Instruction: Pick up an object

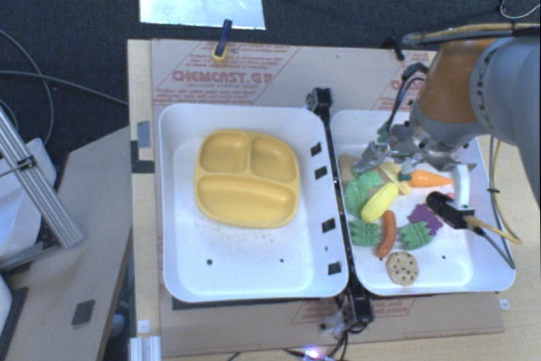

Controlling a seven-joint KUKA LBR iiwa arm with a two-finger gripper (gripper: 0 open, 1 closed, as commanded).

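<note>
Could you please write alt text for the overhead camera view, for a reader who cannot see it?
The grey arm reaches from the right, its tool low over toy food in the right bin: corn, a carrot, a sausage and a cookie. The left bin holds a yellow divided plate.

- We saw the table (101, 173), a pale wooden surface, carrying a brown sheet (245, 76) printed with red lettering.
- On that sheet we found two shallow white bins side by side: the left bin (177, 207) and the right bin (456, 266), touching along a black-clipped seam.
- Near the sheet's far edge lay a small blue-and-yellow tool (222, 41).
</note>
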